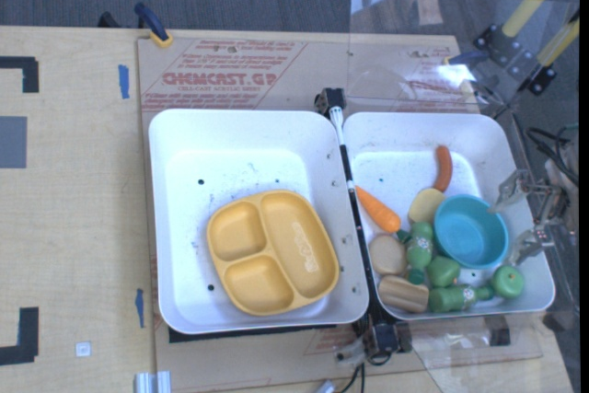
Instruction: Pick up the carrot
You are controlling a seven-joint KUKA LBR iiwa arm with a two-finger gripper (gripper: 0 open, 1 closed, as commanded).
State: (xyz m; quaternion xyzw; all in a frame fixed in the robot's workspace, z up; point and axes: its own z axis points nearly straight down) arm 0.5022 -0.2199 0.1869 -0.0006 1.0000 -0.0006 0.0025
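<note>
End effector [532,214] first: it shows as pale metalwork at the 3 o'clock rim of the right bin [409,135]. It is too faint against the clutter there for you to tell how far open it is. Nothing can be seen in its grasp. It appears to sit just beside the bowl [470,232], though you cannot tell whether the two touch.

Room to move is uneven. The right bin's 12 o'clock half is mostly bare white floor, with a sausage [444,167] lying upright near 1 o'clock. Its 6 o'clock half is packed. The blue bowl sits toward 4 o'clock, a cluster of green pieces [440,271] lies below it, a green ball [507,281] rests at 5 o'clock, and two tan pieces [398,276] are stacked at 7 o'clock. A yellow lump [425,204] touches the bowl's 10 o'clock edge. The left bin [230,138] holds a yellow plate [271,250] toward 6 o'clock and has open floor above it. Both bins rest on cardboard [221,74] on the surface [64,198].

The carrot [379,209] lies at the right bin's 9 o'clock side, close to the wall shared with the left bin. It slants with its thin end toward 10 o'clock and its thick end toward 4 o'clock. From the end effector it lies toward 9 o'clock, well apart across the bin, with the bowl and the yellow lump between them. The floor above the carrot is bare, and the upper tan piece lies just below its thick end.
</note>
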